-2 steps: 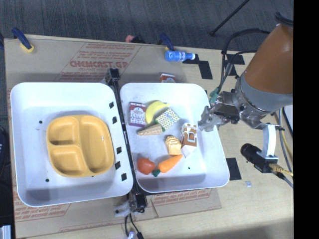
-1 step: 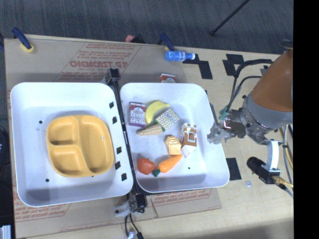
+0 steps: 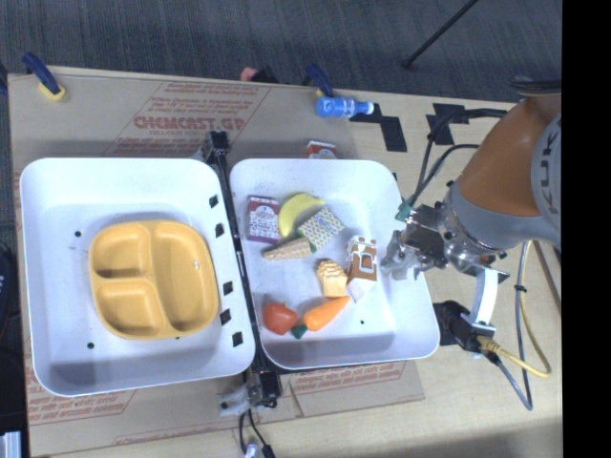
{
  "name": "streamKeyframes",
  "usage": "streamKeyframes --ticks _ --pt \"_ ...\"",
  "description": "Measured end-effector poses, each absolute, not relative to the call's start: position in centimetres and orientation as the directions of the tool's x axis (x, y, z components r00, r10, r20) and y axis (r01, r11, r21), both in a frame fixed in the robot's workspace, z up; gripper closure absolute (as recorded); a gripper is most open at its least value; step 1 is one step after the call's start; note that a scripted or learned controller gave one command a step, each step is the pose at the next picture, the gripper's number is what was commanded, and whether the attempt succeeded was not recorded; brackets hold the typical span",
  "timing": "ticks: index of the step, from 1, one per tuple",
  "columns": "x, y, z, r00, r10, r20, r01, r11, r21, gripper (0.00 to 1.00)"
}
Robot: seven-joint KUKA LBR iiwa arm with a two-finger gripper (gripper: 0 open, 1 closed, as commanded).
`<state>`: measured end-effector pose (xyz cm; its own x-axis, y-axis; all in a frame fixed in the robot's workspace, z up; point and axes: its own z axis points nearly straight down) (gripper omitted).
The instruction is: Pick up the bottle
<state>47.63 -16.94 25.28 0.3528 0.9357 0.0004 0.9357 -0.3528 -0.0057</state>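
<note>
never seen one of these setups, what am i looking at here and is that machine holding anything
This is one photo from a camera fixed above a workbench, looking down at a slant. The grey and orange shape on the right is a robot arm. Its grasping part, the pincer, sits at the right edge of the right bin, and nothing can be seen held in it.

Two shallow white bins sit side by side. The left bin holds a yellow divided tray. The right bin holds toy groceries: a banana, a carrot, a tomato, a small carton and a few little boxes.

A blue bottle lies on the bench behind the bins, outside both. The arm is meant to pick up a bottle and is not near this one.
</note>
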Motion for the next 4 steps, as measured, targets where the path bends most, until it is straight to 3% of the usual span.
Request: streamKeyframes --ticks 1,2,3,4 --pt "47.6 -20.2 21.5 0.682 0.732 -0.001 0.732 -0.682 -0.008 1.00" --pt "47.6 -18.4 26.2 0.867 0.499 -0.002 0.499 -0.867 -0.004 1.00" --pt "47.6 -15.9 26.4 0.939 0.343 -0.003 0.343 -0.939 -0.003 1.00" --pt "47.6 -21.1 23.9 0.978 0.207 -0.004 0.207 -0.978 -0.006 1.00"
